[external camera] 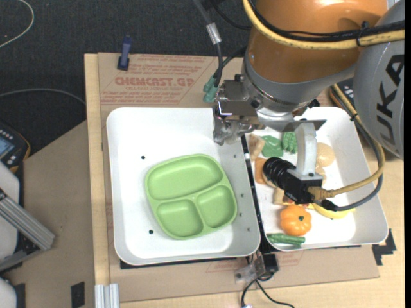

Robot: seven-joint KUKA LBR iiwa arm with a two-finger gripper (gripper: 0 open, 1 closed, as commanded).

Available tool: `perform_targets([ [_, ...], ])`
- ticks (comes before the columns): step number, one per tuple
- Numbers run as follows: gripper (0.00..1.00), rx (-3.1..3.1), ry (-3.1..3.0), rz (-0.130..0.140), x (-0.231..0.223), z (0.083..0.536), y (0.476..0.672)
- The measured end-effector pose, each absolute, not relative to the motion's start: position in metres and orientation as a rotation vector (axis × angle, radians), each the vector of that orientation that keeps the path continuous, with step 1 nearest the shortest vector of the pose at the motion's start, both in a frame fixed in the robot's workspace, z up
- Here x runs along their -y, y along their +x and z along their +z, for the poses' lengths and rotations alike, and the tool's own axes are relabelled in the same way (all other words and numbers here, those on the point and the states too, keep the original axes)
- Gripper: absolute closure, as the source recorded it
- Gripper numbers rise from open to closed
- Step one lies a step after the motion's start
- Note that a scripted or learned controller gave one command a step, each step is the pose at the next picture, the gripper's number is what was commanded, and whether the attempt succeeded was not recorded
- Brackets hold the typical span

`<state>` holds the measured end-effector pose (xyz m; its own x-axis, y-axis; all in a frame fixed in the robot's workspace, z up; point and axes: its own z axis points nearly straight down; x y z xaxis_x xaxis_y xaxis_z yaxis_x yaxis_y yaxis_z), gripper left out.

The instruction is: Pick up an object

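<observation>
- Grey arm [314, 37] with its orange band sits closest to the lens. It comes in from the right and hangs over the far part of the right bin.
- Cardboard [154, 79] with red print lies on the table under both bins.
- Left bin [128, 146], white and shallow, holds only the tray.
- Right bin [363, 172], touching the left one along the middle wall, holds the small toy foods, the things to pick.
- Tray [191, 194], pale green with three compartments, lies flat in the near middle of the left bin, turned slightly askew.
- Pincer [225, 130] hangs at the far end of the wall between the two bins, just on the left bin's side. Nothing shows in its grip, and whether it is open or closed cannot be told.
- Pumpkin [295, 220], orange with a green stem, stands upright near the front of the right bin.
- Banana [337, 212], yellow and partly hidden, lies just right of the pumpkin.
- Green toy [275, 146], its kind unclear, lies under the wrist among tan pieces.
- Pod [286, 239], thin and green, lies along the right bin's front wall, just below the pumpkin.
- Clip [124, 53], blue, sits at the cardboard's far left corner.
</observation>
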<state>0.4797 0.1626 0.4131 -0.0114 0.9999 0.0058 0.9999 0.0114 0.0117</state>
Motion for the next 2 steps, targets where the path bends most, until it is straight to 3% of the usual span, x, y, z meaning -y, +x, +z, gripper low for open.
perform_targets([
  [1,1.00,-2.221,2.228,-0.012,-0.144,0.326,0.496],
  [2,1.00,-2.234,2.217,-0.009,-0.212,0.290,0.477],
])
